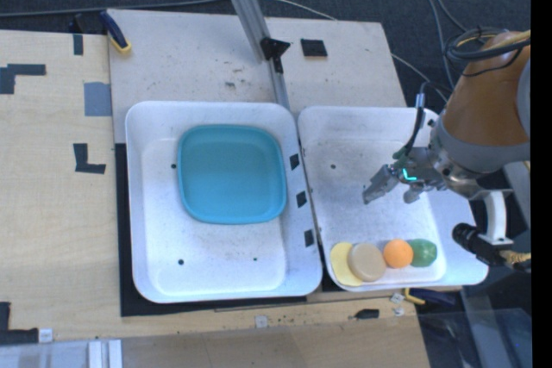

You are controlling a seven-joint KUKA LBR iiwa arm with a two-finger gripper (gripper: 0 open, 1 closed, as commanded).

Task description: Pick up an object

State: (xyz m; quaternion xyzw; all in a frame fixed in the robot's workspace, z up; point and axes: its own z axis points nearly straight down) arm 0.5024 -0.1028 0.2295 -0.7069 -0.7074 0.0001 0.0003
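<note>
From the camera view I see the two-finger gripper [390, 190] hanging over the middle of the right shallow white bin [345, 134], its fingers spread apart with nothing between them. Along that bin's near edge sit a pale yellow disc [341, 265], a tan round piece [366, 261], an orange ball [398, 253] and what looks like a green lump [423, 252], all apart from the gripper. A square turquoise plastic plate [231, 173] lies in the left white bin [147, 211].
</note>
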